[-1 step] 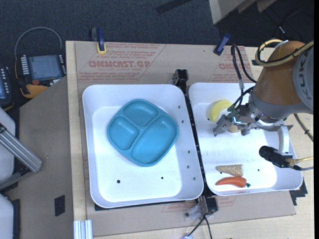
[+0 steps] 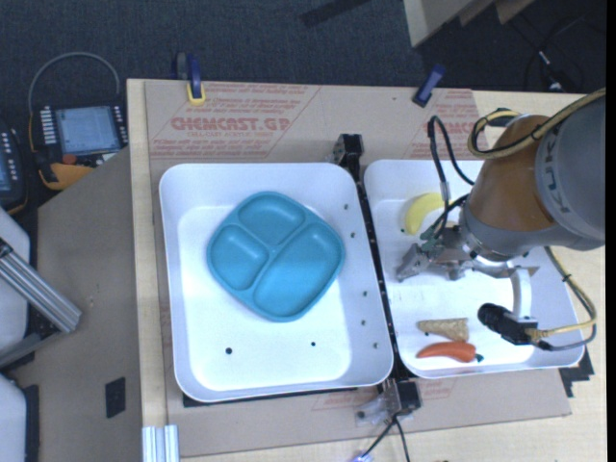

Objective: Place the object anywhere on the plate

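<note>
A grey arm (image 2: 539,191) reaches from the right over the right bin (image 2: 385,287), its gripper (image 2: 430,255) hanging low above the bin floor, just beside a yellow piece (image 2: 421,212). Nothing can be seen between the fingers, and whether they are spread or closed cannot be told from this angle.

The blue plate (image 2: 276,254), divided into three compartments, lies bare in the left bin (image 2: 183,287), well left of the gripper. The task's object is judged to be one of the pieces in the right bin: the yellow piece sits just behind the gripper toward the bin's far wall, while a tan piece (image 2: 445,328) and an orange piece (image 2: 447,351) lie near the bin's front wall, close together.

The step in hand looks to be the pick, with the placing not yet begun. To do it well, the fingers should straddle a single piece squarely, close fully, then lift high enough to clear the black divider (image 2: 371,248) between the bins before crossing to the plate.

Obstacles are few: the two bin walls at the divider stand between the gripper and the plate, and black cables (image 2: 438,157) trail near the arm's wrist. A controller (image 2: 85,129) rests off the bench, far left of the plate.
</note>
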### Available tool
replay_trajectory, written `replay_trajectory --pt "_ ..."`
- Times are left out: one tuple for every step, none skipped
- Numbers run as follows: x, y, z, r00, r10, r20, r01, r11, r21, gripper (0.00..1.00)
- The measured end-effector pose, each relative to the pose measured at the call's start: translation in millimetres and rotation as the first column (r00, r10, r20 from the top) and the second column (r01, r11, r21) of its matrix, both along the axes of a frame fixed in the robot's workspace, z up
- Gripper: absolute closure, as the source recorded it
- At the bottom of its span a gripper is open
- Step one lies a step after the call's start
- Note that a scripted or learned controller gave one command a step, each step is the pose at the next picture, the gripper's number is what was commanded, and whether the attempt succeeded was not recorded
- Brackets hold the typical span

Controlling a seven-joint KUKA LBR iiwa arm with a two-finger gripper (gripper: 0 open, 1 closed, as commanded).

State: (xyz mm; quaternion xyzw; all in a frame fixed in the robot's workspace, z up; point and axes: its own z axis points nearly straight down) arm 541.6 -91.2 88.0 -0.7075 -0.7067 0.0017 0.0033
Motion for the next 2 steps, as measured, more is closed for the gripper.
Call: replay_trajectory --pt "-0.4 0.2 -3.8 1.000 0.000 0.003 0.000 1.000 0.000 0.00" --pt "0.4 0.8 7.1 1.000 -0.001 0.007 0.001 1.000 0.000 1.00"
